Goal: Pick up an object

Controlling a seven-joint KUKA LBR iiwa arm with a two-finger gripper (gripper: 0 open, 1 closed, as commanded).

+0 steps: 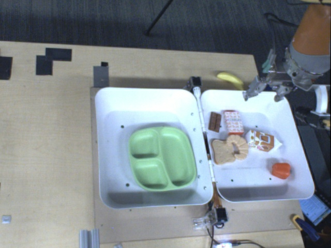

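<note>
The right bin (295,138) holds a tan slice of toast (229,150), a brown chocolate bar (215,121), a pink patterned packet (233,121), a white and orange carton (261,140) and a small red-orange block (281,170). My gripper (267,91) hangs above the far right corner of that bin, fingers spread open with nothing between them. It is well clear of every object, closest to the packet and the carton.
The left bin (111,112) holds a green divided plate (162,157). A yellow banana (230,79) lies on the bench just beyond the right bin's far rim. Cables and a clip sit at the near edge between the bins.
</note>
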